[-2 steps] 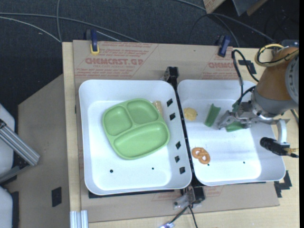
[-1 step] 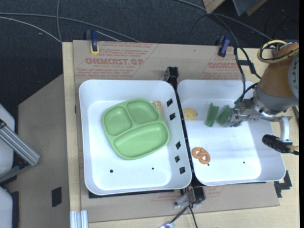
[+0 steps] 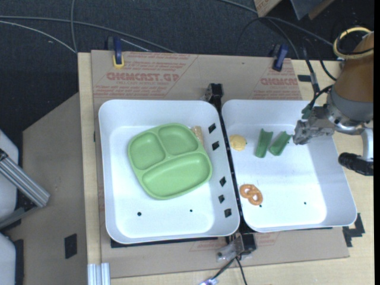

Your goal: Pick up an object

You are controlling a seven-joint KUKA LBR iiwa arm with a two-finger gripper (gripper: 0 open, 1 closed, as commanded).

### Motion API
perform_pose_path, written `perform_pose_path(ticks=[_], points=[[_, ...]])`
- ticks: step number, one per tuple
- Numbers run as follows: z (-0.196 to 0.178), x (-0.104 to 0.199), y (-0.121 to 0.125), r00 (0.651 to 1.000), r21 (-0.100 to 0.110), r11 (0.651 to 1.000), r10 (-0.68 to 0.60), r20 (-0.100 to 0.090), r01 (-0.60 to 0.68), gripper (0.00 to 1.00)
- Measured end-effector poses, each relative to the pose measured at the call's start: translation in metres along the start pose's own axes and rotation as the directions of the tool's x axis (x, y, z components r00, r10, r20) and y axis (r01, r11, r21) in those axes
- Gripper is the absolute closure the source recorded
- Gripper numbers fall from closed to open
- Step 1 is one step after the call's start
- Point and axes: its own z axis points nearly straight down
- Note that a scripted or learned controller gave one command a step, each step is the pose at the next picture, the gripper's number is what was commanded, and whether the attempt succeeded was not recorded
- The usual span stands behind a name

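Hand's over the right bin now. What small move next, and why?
Probably ease the hand slightly toward the green pieces and lower it: it sits just beside them at the right bin, with nothing seen between its fingers.

Even overhead light; the white bins (image 3: 119, 159) glare slightly, shadows stay soft, the dark floor (image 3: 41, 70) is dim, and detail is mildly blurred.

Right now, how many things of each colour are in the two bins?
Green: 3, the plate and two pieces
Yellow: 1, a ball
Orange: 1, a pretzel
Total: 5
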Motion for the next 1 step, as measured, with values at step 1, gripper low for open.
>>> perform_pose_path(ticks=[1], points=[[-0.0543, -0.0002, 0.0017, 1.000, -0.001, 1.000, 0.001, 0.000, -0.001, 1.00]])
